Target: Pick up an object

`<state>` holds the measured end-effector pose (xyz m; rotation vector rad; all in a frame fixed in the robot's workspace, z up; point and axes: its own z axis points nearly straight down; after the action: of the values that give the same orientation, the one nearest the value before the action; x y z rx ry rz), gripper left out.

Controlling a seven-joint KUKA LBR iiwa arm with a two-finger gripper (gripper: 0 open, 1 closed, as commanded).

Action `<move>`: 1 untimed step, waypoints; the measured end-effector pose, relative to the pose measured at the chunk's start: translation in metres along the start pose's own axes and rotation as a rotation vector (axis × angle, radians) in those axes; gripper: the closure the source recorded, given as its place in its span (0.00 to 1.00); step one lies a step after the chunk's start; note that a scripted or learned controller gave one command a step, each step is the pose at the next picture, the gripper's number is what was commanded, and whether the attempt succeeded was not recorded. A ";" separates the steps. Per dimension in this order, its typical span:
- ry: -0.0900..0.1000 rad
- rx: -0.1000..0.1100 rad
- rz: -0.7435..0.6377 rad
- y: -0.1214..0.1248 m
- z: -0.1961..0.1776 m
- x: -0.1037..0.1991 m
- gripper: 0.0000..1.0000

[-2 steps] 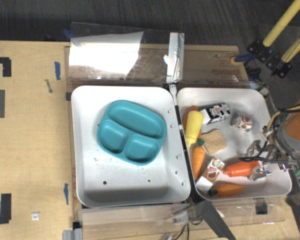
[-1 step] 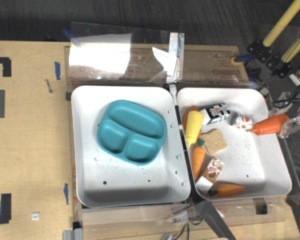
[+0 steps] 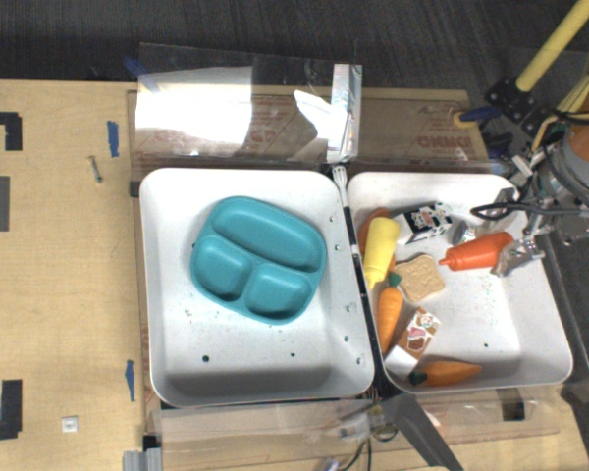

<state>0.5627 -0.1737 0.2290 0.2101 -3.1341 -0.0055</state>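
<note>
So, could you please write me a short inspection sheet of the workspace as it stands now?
Surface: two white bins side by side, left bin and right bin, on a tan bench.
Job's things: right bin holds a yellow bottle, orange bottle, two carrots, cracker and small packets.
Clutter: teal divided tray in the left bin.
Grippers: tool at the right bin's right edge, beside the orange bottle; finger state unclear.
Cables: black wires near the wrist.
Surroundings: clear plastic sheet, yellow pole.
</note>
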 end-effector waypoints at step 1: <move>-0.002 0.002 0.105 0.046 0.010 0.060 1.00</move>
<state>0.4967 -0.1363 0.2190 0.0455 -3.1424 -0.0020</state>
